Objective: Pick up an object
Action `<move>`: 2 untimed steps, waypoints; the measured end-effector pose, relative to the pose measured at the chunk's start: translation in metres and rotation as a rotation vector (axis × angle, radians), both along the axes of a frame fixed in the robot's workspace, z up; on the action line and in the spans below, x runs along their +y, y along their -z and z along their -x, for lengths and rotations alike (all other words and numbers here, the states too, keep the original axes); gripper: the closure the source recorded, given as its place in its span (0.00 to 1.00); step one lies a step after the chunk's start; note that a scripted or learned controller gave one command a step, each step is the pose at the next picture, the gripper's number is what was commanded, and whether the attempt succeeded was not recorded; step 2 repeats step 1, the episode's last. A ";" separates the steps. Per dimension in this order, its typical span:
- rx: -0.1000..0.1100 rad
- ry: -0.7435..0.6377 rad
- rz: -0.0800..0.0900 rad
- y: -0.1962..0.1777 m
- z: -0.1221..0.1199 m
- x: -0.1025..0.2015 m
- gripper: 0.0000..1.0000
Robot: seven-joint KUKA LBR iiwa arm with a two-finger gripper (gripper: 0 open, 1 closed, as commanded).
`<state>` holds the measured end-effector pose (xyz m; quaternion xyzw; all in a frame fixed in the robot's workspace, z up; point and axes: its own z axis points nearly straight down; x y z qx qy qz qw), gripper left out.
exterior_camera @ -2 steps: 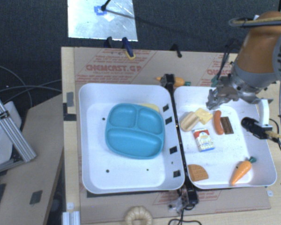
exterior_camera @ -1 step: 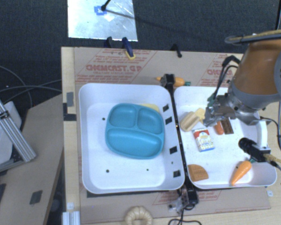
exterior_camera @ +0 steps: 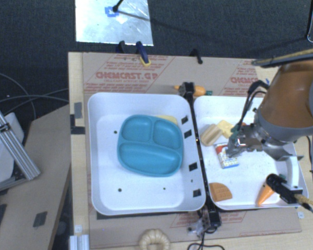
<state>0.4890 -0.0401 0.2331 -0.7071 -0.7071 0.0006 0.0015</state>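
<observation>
Nearest, at the near edge of the table (exterior_camera: 208, 69): one pale braided ring (exterior_camera: 155, 239), lying outside both bins.

Right bin (exterior_camera: 248, 178), toward the table's near right corner:
- One orange-brown half-round piece (exterior_camera: 220, 192), flat on the bin floor at the near left corner of the bin.
- One orange cone (exterior_camera: 264, 195), lying near the bin's near rim, tip toward the table's near edge.
- One small red, white and blue packet (exterior_camera: 228, 160), about mid-bin, left of centre. This is the item under attention.
- Gripper (exterior_camera: 233, 149), directly over the far end of the packet and apparently touching it. Whether it is apart or clamped on the packet cannot be told. The grey arm (exterior_camera: 289, 103) with its orange band comes in from the table's right edge.
- One beige block (exterior_camera: 211, 134), tilted, by the bin's left wall, just beyond the packet.
- One pale yellow piece (exterior_camera: 225, 126), just beside the block on its right.

Left bin (exterior_camera: 107, 181), beside the right bin:
- One blue divided plate (exterior_camera: 150, 145), three compartments, central.
- One pale yellow item (exterior_camera: 168, 119), mostly hidden beyond the plate's far edge.

Far rim between the bins: one small orange item (exterior_camera: 199, 91).

Far edge of the table: one blue and yellow clamp (exterior_camera: 142, 53).
</observation>
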 end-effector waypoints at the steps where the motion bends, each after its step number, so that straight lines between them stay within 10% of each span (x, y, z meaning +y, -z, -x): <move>1: -0.003 -0.001 0.001 0.018 0.001 0.004 1.00; 2: -0.003 -0.001 0.001 0.018 0.001 0.004 1.00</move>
